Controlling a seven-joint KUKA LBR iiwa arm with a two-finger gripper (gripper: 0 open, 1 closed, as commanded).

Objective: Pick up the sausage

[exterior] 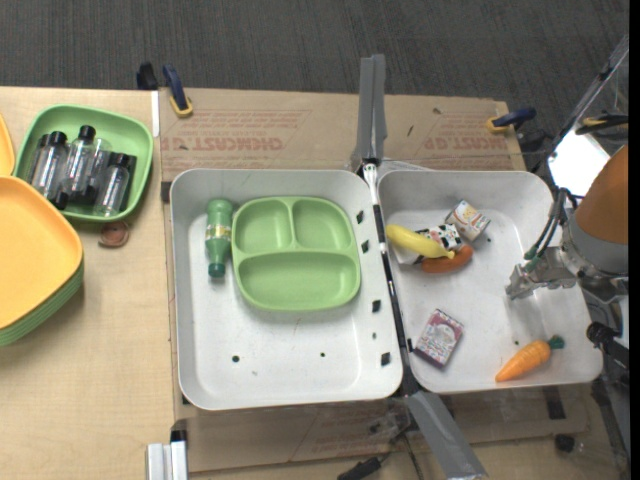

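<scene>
The sausage (450, 262) is a short reddish-orange piece lying in the upper middle of the right bin (480, 363). A yellow banana (415, 241) rests across its upper left, and a small black-and-white carton (444, 237) touches it from above. My gripper (524, 281) hangs low over the right side of the same bin, roughly a hand's width to the right of the sausage and slightly nearer the front. Nothing shows between its tips.
In the right bin, a small box (468, 220) sits behind the sausage, a purple packet (439, 337) lies at the front, and a carrot (524, 361) lies at the front right. The left bin (270, 368) holds a green divided plate (296, 252) and a green bottle (217, 235).
</scene>
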